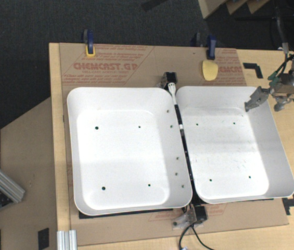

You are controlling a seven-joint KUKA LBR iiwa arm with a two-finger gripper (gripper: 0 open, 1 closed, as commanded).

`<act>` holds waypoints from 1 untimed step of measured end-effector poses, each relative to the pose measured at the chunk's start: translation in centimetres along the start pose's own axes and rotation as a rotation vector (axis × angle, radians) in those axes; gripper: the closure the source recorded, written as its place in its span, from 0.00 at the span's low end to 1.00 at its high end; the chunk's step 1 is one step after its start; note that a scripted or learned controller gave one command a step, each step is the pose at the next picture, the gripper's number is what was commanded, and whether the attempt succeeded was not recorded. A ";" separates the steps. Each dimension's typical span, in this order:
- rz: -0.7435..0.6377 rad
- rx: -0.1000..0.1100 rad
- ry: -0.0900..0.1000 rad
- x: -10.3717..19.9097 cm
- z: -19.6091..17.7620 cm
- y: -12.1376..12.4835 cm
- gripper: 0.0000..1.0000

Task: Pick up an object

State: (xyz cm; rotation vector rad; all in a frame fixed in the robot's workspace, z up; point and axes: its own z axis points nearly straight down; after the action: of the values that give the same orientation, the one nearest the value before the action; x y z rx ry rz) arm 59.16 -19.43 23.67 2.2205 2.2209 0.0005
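Right bin [219, 88] far corner underlies spread jaws holding nothing; yellowish lump [209, 70] lies leftward.

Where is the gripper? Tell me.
The gripper sits at the camera view's right edge, over the upper right corner of the right bin, well right of the yellow piece.

A robotics lab is indicated: two shallow white plastic bins [123, 155] are clamped by blue clamps [89, 40] onto a cardboard-covered table [136, 61], left of the hand [266, 99].
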 end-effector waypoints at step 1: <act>0.000 -0.003 -0.001 0.0 -1.1 0.1 1.00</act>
State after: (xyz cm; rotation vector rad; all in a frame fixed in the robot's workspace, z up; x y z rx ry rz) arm 59.23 -19.45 24.78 2.2175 2.2190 0.0026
